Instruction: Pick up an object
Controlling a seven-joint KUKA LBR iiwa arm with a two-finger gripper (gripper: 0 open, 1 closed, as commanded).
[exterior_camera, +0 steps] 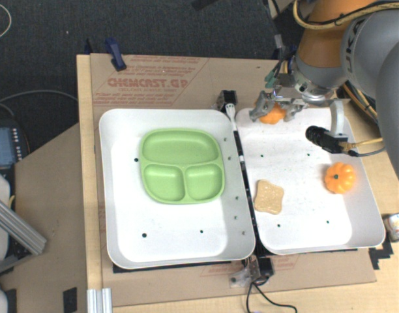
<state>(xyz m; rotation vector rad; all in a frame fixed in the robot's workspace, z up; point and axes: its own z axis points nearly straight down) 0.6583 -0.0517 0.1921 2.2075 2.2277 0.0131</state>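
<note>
Gripper (276, 109) straddles a small orange toy fruit (272, 117); whether it pinches, I cannot tell. Looks light, smooth, roll-prone; grip its middle.

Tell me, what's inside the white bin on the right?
The right bin holds a little orange pumpkin, a tan toast-like piece and an orange thing at the gripper, partly covered, so its shape is unclear.

1. Robotics lab or test cell, not a home.
2. Industrial arm (356, 38), grey with orange band, directly above the end effector (275, 109).
3. Two white bins (115, 194) left of and below the end effector, on a printed cardboard sheet (147, 77) covering the worktop.
4. Loose cables (265, 298) below it; aluminium extrusion (17, 230) far left on dark carpet (56, 18).
</note>
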